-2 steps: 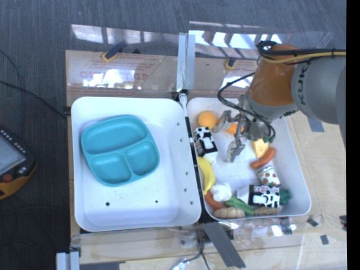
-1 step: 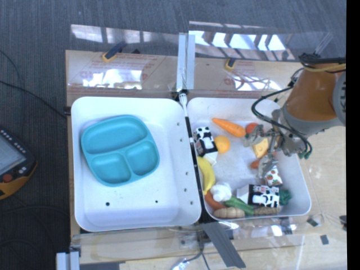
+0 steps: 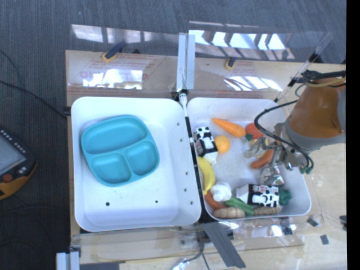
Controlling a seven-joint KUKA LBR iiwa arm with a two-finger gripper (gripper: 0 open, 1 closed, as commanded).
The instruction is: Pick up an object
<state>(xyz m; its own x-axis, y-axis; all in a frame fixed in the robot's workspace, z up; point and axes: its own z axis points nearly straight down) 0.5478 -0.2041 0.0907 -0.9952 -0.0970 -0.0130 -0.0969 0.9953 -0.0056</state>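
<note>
My gripper (image 3: 272,163) hangs low in the right bin (image 3: 242,107), at its right side, under the orange wrist band. It sits over a small red-orange toy (image 3: 261,160) and a red piece (image 3: 252,131). Other toy foods lie around: a carrot (image 3: 228,127), an orange ball (image 3: 223,144), a banana (image 3: 207,174), a black-and-white cow-pattern block (image 3: 205,140) and a second one (image 3: 264,196), a white ball (image 3: 221,192), a green piece (image 3: 241,205) and a brown roll (image 3: 227,212).
The left bin (image 3: 169,201) holds a blue three-compartment plate (image 3: 120,149). A clear divider (image 3: 183,61) stands at the back between the bins. Cables loop off the wrist (image 3: 270,117). A handheld controller (image 3: 12,162) lies off the bench at the left.
</note>
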